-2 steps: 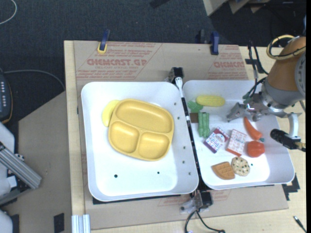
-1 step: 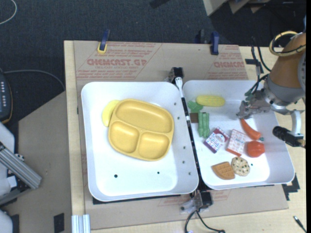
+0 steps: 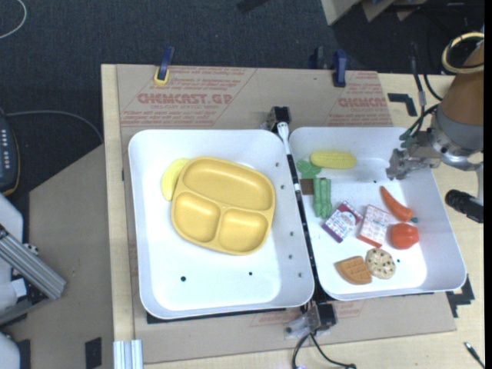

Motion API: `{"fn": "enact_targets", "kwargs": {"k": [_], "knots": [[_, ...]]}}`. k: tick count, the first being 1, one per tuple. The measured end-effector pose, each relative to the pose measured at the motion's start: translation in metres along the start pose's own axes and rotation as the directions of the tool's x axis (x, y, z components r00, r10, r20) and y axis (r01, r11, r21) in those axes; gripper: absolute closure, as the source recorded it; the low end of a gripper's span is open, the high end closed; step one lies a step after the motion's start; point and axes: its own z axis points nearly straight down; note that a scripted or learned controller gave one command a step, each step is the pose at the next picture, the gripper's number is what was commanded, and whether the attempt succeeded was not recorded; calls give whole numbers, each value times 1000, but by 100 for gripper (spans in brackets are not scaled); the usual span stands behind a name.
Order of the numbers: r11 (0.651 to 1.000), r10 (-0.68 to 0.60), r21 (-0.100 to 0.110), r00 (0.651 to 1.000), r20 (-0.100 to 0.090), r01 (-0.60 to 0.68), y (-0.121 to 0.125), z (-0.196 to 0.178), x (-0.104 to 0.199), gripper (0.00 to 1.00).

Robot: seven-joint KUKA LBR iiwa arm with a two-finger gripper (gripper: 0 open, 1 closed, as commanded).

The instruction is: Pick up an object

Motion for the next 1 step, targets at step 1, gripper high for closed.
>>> {"fn": "enact_targets", "kwargs": {"k": [1], "knots": [[1000, -1, -4, 1000, 2, 1, 8, -62, -6, 100]]}}
